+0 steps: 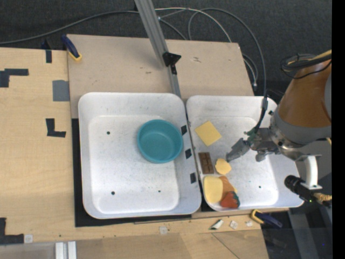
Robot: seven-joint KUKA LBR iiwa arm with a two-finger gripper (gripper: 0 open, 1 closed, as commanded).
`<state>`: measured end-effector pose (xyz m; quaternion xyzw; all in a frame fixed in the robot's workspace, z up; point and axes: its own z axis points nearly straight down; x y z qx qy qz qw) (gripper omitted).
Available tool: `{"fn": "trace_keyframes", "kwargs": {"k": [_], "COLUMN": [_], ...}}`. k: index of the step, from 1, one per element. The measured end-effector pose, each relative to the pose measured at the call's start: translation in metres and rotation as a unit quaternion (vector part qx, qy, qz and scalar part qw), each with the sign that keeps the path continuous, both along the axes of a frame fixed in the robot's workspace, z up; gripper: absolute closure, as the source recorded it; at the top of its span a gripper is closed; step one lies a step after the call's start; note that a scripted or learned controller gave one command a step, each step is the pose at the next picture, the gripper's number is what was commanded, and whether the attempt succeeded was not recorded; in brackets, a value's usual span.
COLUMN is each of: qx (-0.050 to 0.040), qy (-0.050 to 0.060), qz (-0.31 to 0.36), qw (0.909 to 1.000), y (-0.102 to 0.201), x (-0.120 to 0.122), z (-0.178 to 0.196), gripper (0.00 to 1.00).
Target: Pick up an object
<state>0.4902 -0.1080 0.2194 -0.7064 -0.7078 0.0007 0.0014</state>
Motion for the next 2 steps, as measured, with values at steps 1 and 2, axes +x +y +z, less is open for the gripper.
{"fn": "trace_keyframes", "kwargs": {"k": [1, 2], "qx": [-0.0001, 0.0003], "qy": [0.0, 0.002], "qz": [0.0, 0.0], "qw": [1.0, 1.0], "y": [0.0, 0.01], "x": [0.0, -0.002], "z": [0.0, -0.049], "gripper": [0.0, 0.0]}}
